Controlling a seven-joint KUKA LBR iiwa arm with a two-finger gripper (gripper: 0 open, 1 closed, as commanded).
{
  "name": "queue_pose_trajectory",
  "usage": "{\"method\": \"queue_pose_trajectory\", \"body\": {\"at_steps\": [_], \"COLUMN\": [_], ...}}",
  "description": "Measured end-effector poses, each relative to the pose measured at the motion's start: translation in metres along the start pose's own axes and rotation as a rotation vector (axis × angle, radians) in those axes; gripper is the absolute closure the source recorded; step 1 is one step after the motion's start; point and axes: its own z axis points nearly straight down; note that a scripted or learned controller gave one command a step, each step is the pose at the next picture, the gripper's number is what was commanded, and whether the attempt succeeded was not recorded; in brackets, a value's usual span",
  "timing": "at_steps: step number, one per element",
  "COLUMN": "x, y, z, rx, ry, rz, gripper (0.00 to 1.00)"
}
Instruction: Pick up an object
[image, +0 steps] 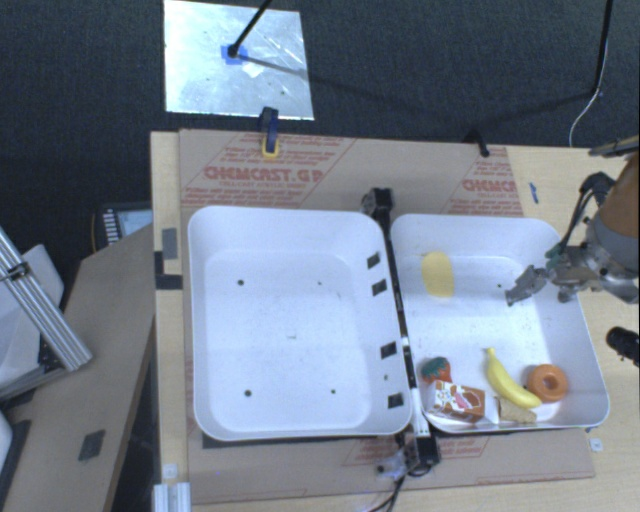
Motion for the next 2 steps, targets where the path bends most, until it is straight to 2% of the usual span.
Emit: {"method": "queue_pose_trajectory", "body": {"at_steps": [1,2], "x": [0.001,-0.002], "y": [0.074,0.109], "z": [0.085,0.082], "rx": [-0.011,-0.005], "ry": [-0.005,-0.001], "rz": [-0.001,0.001], "gripper": [0.0,0.0]}}
